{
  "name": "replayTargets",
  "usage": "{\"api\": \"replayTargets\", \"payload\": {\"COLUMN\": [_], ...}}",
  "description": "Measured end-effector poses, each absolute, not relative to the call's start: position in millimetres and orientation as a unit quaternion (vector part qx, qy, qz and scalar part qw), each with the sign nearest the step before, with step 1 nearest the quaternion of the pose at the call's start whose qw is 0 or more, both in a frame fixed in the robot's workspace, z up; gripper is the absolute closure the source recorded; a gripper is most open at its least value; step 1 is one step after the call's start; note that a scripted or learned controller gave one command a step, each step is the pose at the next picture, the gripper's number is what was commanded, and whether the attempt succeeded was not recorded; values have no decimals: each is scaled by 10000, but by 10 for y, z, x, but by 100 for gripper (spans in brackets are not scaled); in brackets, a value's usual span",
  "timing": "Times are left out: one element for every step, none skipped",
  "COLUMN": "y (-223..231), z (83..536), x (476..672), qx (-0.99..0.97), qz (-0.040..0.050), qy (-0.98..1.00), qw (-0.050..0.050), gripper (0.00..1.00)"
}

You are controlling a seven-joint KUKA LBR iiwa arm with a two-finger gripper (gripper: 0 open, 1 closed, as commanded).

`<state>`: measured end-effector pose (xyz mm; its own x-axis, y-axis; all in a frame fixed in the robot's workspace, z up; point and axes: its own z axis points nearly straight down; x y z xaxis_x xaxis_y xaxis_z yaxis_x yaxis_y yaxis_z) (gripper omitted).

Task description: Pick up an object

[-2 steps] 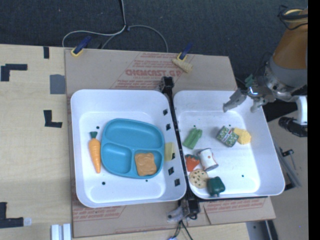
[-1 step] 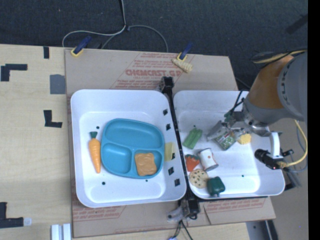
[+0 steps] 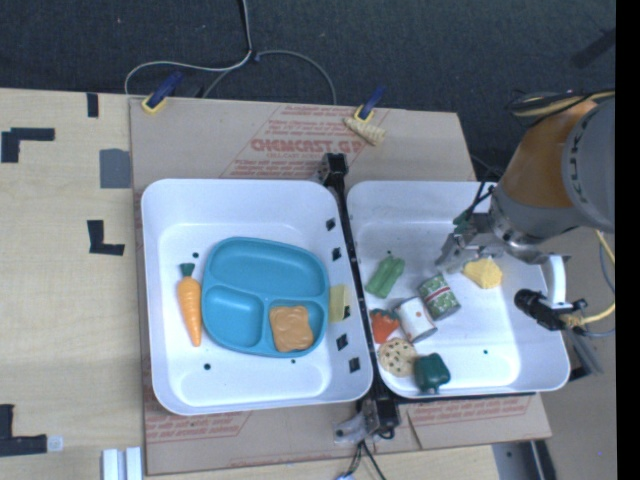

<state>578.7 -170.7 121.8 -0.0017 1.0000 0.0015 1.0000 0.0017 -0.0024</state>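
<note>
Approach step, by my reading. Pincer [image 3: 458, 251] hung low in right bin [image 3: 400, 200], whether open or closed I could not tell. Nothing seen gripped. Nearest: small can [image 3: 438, 296], cheese wedge [image 3: 484, 272]. Next move likely needs descent onto one.

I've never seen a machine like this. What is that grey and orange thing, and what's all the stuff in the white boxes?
That is a robot arm, seen from a camera above the bench. Its claw hangs over the right bin, near a piece of cheese, a small can, a pickle and a cookie. I see nothing in the claw. The left bin holds a blue plate with toast on it, and a carrot beside it.
</note>
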Motion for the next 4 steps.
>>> {"api": "replayTargets", "payload": {"y": [-1708, -1096, -1076, -957], "z": [1213, 1209, 853, 872], "x": [5786, 6259, 5906, 5753], "qx": [-7065, -7043, -7065, -7069], "qz": [3, -12, -8, -12], "qy": [-7077, -7099, -7077, -7073], "qw": [15, 1, -31, -46], "gripper": [0, 0, 0, 0]}}
